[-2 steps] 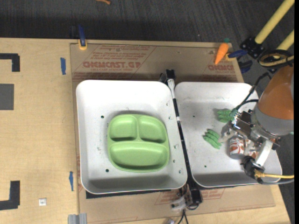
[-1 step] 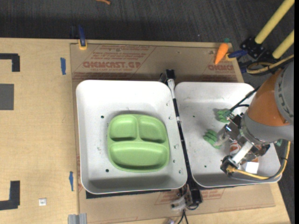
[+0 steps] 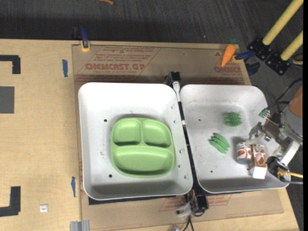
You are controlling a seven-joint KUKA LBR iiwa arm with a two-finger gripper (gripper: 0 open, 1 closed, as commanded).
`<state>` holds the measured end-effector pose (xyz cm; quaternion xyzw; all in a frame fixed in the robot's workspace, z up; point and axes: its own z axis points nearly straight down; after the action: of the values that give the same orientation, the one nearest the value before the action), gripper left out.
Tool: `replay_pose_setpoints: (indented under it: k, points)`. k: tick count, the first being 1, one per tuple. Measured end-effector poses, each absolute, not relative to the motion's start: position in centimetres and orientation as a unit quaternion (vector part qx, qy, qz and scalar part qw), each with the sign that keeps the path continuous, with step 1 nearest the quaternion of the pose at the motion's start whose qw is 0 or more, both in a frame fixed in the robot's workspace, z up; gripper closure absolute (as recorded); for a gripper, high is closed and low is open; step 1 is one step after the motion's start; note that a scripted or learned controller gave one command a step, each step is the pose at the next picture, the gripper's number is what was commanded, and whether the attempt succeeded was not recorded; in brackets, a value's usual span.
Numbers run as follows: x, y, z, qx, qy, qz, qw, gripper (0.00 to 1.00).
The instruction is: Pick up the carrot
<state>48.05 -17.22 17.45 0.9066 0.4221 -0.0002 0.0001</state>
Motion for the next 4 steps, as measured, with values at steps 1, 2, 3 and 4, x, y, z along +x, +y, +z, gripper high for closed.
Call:
replay_pose_setpoints:
  k: [1, 2, 3, 4]
  points:
    - [47.9, -11.9, 14.4, 0.958, 0.285, -0.0011, -0.002, 0.0]
    - [47.9, -16.0, 14.8, 0.863, 0.505, -0.0007, -0.001, 0.0]
    - [47.9, -11.8, 11.4, 0.932, 0.363, -0.0009, -0.002, 0.0]
    - [47.9, -11.7, 12.4, 0.932, 0.364, -0.0005, -0.002, 1.0]
